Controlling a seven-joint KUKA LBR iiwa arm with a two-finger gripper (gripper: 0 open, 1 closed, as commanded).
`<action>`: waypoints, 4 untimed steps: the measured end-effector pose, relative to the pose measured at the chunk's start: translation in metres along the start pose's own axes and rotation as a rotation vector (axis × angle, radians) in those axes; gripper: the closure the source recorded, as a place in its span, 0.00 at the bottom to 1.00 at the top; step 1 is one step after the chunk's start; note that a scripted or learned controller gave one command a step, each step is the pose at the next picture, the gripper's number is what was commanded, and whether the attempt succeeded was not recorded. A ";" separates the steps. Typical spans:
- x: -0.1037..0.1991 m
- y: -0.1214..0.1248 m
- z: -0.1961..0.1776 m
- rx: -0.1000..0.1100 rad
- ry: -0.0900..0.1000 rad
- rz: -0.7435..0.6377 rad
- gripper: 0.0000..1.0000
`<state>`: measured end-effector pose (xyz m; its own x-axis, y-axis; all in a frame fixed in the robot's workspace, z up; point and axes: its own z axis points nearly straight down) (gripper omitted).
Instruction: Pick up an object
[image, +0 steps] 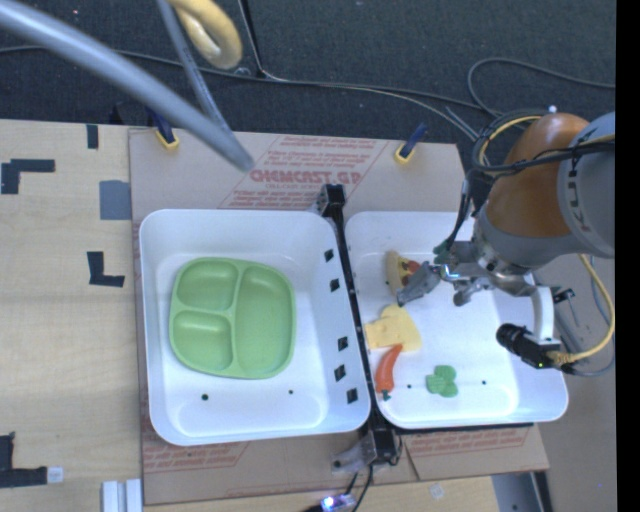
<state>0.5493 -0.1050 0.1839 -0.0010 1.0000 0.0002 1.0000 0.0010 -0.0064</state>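
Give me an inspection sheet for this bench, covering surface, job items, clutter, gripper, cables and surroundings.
Surface: two white bins side by side, left bin and right bin, on a cardboard sheet.
Job's things: in the right bin, yellow cheese wedge, orange carrot, green broccoli piece, small yellow-red item.
Clutter: green divided plate in the left bin.
Gripper: gripper low over the right bin, beside the yellow-red item; grasp unclear.
Cables: black cables behind the bins; yellow wiring on the arm.
Surroundings: wooden bench with black tape marks.
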 end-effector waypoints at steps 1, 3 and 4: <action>-0.005 0.003 0.062 0.001 0.000 0.001 0.00; -0.004 0.006 0.085 -0.013 0.000 -0.002 1.00; 0.003 0.007 0.040 -0.009 0.000 -0.001 1.00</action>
<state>0.5557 -0.1015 0.1440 -0.0020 1.0000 0.0002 1.0000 0.0020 0.0030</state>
